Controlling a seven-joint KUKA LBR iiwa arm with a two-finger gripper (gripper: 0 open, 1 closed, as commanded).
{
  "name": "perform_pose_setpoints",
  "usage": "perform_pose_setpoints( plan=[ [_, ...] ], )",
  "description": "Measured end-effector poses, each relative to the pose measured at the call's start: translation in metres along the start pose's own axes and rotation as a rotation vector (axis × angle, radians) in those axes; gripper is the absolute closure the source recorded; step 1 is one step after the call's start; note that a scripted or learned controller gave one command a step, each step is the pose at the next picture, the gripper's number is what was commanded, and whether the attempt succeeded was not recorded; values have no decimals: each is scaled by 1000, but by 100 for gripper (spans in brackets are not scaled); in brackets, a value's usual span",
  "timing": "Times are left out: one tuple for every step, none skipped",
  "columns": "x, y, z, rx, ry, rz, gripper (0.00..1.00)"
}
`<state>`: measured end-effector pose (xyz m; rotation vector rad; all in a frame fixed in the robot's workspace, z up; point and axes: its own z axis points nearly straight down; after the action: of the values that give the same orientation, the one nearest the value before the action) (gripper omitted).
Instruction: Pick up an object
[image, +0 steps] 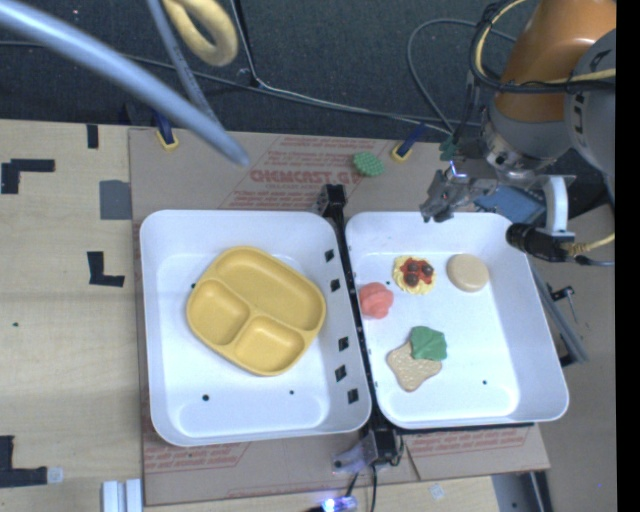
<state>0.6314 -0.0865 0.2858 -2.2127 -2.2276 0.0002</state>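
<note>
The right bin (500, 390) holds several small toy foods: a pink-red piece (375, 299), a small pizza (414, 274), a tan round cookie (467, 272), a green leaf piece (429, 343) and a beige biscuit (410, 368) partly under the leaf. My gripper (440, 203) hangs above the right bin's far edge, up and right of the pizza, with nothing visibly between its fingers. The grey arm with its orange band (545, 50) comes in from the upper right.
The left bin (170, 390) bears a yellow divided plate (256, 309). A small green object (368, 164) lies on the cardboard behind the bins. Cables and a grey pole cross the top of the view.
</note>
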Motion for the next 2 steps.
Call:
perform_pose_setpoints(
  plan=[
    [43,2,17,1,-1,2,100],
    [93,7,18,0,0,1,100]
  ],
)
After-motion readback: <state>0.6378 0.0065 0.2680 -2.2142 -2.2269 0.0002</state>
